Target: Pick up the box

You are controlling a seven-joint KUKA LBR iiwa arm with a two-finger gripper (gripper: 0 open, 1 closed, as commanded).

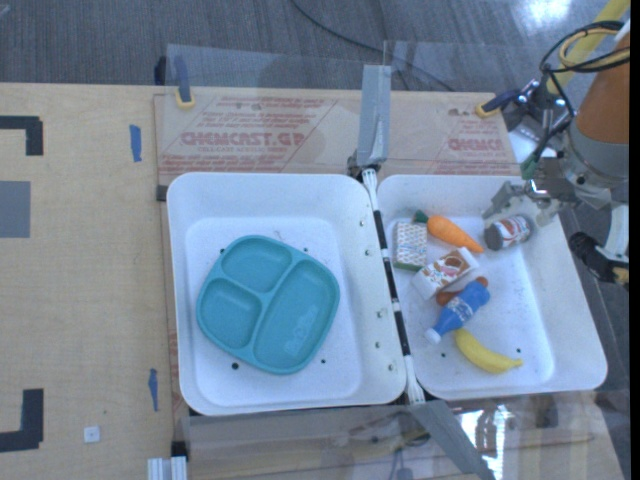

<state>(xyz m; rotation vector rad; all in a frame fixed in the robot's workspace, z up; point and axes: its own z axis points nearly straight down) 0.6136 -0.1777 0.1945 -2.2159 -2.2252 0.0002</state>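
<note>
Camera view. Gripper (520, 203) hangs over the upper right part of the right bin (570, 363), arm entering from the right with its orange band above the wrist. The fingers stand spread, one toward the left and one toward the right, with nothing between them. A small can (507, 232) with a red-and-white label lies just below the fingers, near them but apart as far as this angle shows.

Task's box (444, 272) lies lower and to the left of the fingers, well apart from them, tilted on the bin floor. It is white with a red patch; the print on it is too small to read. Above the box, left of the fingers: an orange carrot (453, 233) and a small patterned packet (409, 245). Touching the box's lower edge: a blue bottle (460, 309) with red near its upper end. Below that, a yellow banana (486, 354).

Left bin (190, 268) holds a teal divided plate (268, 303).

Progress, as judged: nothing lifted yet. Fingers must shift left and down to the box, then close and raise.

Writing: the board (255, 133) on the tabletop behind the bins carries faint red lettering, seemingly "CHEMCAST GP"; not certain.
</note>
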